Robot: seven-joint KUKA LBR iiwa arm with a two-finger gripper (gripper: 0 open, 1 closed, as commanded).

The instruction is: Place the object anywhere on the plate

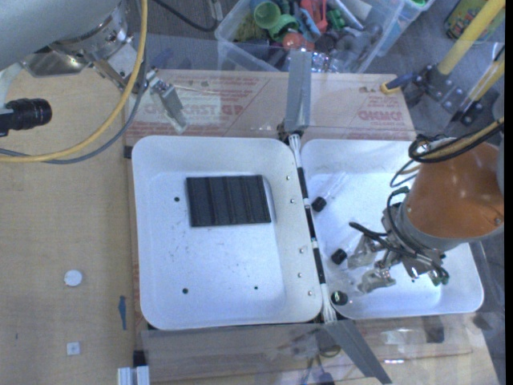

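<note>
Hand (pixel 377 273) low in right bin (pixel 457 299), near front wall; finger state unclear. Left bin (pixel 160 295): dark ridged plate (pixel 228 200), open floor around.

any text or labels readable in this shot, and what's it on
Red print on the clear panel behind the bins: too blurred and mirrored to read.
Same red print on its right half: unreadable.
Yellow label on a container at top right: too small to read.
Nothing else carries text.
</note>
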